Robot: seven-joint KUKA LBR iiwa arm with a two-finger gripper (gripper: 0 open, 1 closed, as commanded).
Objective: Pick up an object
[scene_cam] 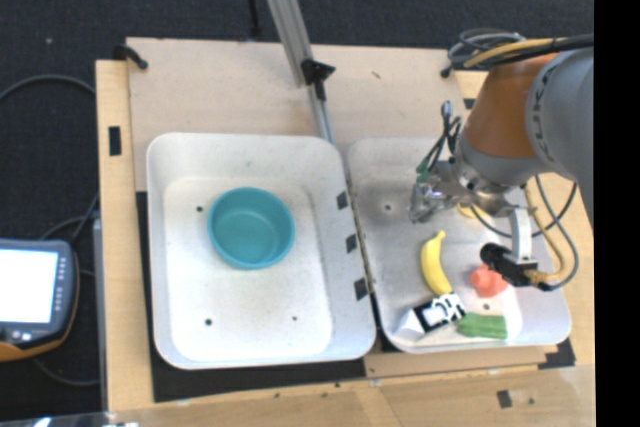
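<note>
At the far left edge of the frame a handheld screen unit lies beside the bench, partly cut off. Right of it, the left bin holds a teal bowl, upright near its middle. A slanted metal rail runs from the top of the frame down to the seam between the two bins.

The right bin carries the loose pieces, all in its lower half: a yellow banana standing roughly up-and-down in the frame, a small black-and-white object just below it, a green piece beside that at the bin's lower edge, and an orange-red piece to the banana's right.

The claw sits low in the upper middle of the right bin, just above the banana's top end and apart from it. Its tips are small, dark and blurred against the bin floor; whether they are spread or pressed together cannot be told, and nothing is seen between them.

The arm, orange-banded and grey, covers the bin's upper right corner and is cut off at the frame's right.
</note>
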